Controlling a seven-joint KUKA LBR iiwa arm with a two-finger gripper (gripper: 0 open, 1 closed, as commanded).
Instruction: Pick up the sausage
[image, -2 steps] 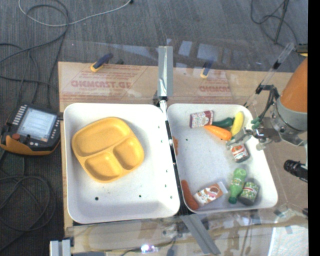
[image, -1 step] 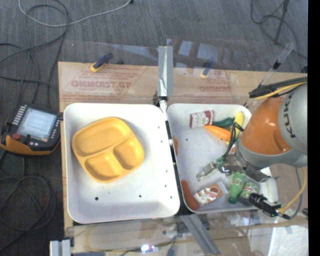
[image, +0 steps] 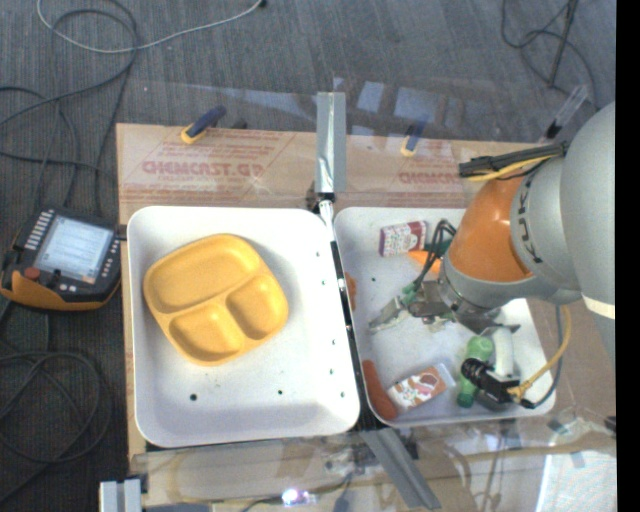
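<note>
Reddish-brown and stubby, your sausage (image: 378, 392) lies in the right bin (image: 425, 350). It sits in that bin's near-left corner, lengthwise along the left wall, flat on the white floor with nothing gripping it. Just beside it, toward the bin's middle, lies a red-and-white packet (image: 420, 388). You cannot tell whether packet and sausage touch.

Farther up the bin, over its middle, you see the gripper (image: 395, 308) reaching in from the right, pointed toward the left wall. It is well apart from the sausage, with bare floor between them. The claw is too small and blurred here for you to tell whether it is open or closed, and you can see nothing caught in it. Behind it, the grey arm (image: 560, 230) with its orange band (image: 490, 245) covers much of the bin's right half.

Near the bin's far wall, a second red-and-white packet (image: 403, 238) lies close to the arm. In the near-right part of the bin sits a green thing (image: 478, 348), partly hidden, so you cannot name it.

Touching the right bin along its left wall is the left bin (image: 250, 390), and in it a yellow divided tray (image: 215, 297) lies at a slant. Beyond that, off the bench and farthest from the right bin, rests an orange-edged control pendant (image: 60, 260).
</note>
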